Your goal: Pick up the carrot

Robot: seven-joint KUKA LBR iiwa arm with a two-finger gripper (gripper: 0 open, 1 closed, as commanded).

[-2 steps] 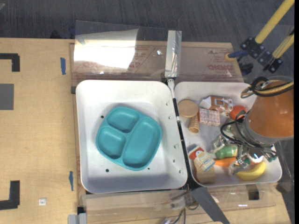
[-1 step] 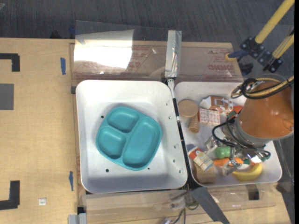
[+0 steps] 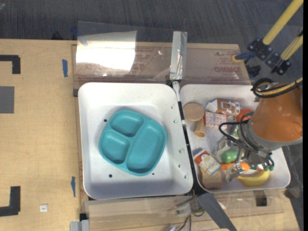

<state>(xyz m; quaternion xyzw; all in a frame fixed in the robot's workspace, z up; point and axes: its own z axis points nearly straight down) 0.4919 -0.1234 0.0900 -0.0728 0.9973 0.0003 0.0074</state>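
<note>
The fingers [image 3: 239, 170] are hanging low in the right bin [image 3: 284, 177], carrot [image 3: 242, 166] right beneath them (beside a banana [image 3: 255, 178]); spread or pinching, I cannot tell. Lifting is looking not yet done.

Arm [image 3: 279, 117] covers much of the right bin [image 3: 284, 177]; beneath it the pincer [image 3: 240, 170] is tangled in cables, fingers unreadable, with carrot [image 3: 242, 167], banana [image 3: 255, 178] and green item [image 3: 230, 155] partly hidden.
</note>
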